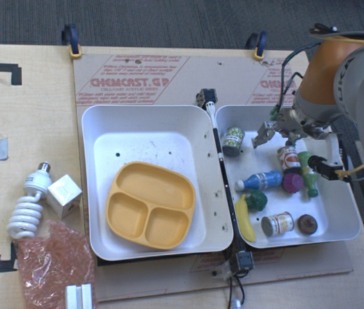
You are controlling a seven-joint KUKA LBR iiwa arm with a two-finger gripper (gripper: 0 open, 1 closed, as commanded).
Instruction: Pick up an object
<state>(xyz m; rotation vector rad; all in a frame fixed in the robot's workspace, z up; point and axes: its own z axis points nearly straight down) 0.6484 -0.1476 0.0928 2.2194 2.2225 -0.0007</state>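
My gripper (277, 136) hangs over the rear of the right bin (336, 227), open, with nothing between its fingers. One grey finger (262, 137) points toward a small green-labelled can (232, 140) by the bin's left wall. Just in front of the gripper stands a red and white can (289, 157). Further forward lie a blue bottle (262, 180), a magenta ball (292, 183), a green bottle (311, 174), a dark green lump (256, 201), a yellow banana (244, 219), a tin on its side (278, 224) and a brown ring (307, 223).
The left bin (98, 172) holds a yellow divided tray (149, 205). Outside the bins at the left lie a spiral light bulb (29, 205), a white cube (64, 192) and a pink mesh bag (53, 262). The arm's cables (336, 166) hang over the right bin's right side.
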